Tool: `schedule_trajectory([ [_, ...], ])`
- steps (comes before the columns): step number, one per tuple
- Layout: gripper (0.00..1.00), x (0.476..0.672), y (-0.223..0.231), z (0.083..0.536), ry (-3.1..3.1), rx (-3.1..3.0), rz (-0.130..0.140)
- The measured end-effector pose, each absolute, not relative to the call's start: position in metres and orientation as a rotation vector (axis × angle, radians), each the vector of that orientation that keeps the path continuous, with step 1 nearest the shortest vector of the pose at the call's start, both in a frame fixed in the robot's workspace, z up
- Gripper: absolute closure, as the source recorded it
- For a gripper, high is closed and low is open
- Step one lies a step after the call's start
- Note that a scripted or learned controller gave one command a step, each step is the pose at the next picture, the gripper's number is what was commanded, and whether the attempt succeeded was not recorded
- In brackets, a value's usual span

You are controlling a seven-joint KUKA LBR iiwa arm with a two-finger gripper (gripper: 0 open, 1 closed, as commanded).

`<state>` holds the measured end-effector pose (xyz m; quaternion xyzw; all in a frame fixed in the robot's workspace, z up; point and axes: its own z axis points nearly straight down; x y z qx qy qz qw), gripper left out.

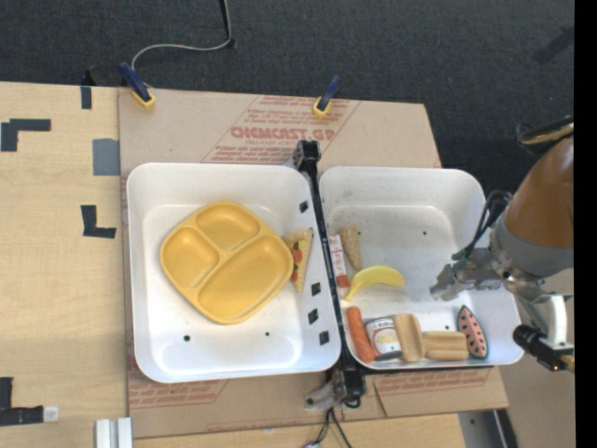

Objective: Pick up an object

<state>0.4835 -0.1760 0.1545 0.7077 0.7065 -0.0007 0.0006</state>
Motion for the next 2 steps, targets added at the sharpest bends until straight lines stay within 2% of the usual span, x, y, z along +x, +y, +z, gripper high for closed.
schedule_trajectory([
  [1, 1.0, 0.484, -0.151, 0.158, 2.224, 2.221, 0.0],
  [2, 1.0, 0.483, -0.142, 0.133, 2.224, 2.223, -0.002],
])
